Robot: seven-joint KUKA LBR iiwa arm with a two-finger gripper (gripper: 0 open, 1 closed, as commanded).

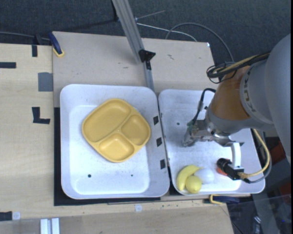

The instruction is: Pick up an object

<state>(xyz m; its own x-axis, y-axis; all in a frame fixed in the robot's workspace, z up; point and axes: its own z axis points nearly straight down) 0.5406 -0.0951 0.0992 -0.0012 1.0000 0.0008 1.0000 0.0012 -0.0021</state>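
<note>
Overhead, an arm set low in the right bin

Leftmost, the pale wooden bench (19, 130) carries two shallow white bins side by side. The left white bin (68, 145) holds a yellow plastic plate with three compartments (116, 129). The plate lies flat and turned at a slant, nearer the bin's far edge than its near edge and apart from every wall. The right white bin (176, 106) meets the left one along their shared edge.

Over the middle of the right bin's floor the end effector (189, 139) hangs low, closer to the shared edge than to the right edge. Whether it is open or closed cannot be told from this angle, nor whether it touches the floor.

Three small things crowd against the right bin's near edge, toward its left corner. They are a curved yellow banana-shaped toy (184, 172), a round yellow ball (194, 184) touching the toy on its near side, and a small white ball (205, 175) just right of both. These lie well apart from the end effector. The grey arm with an orange band (232, 101) reaches in over the bin's right edge.
</note>
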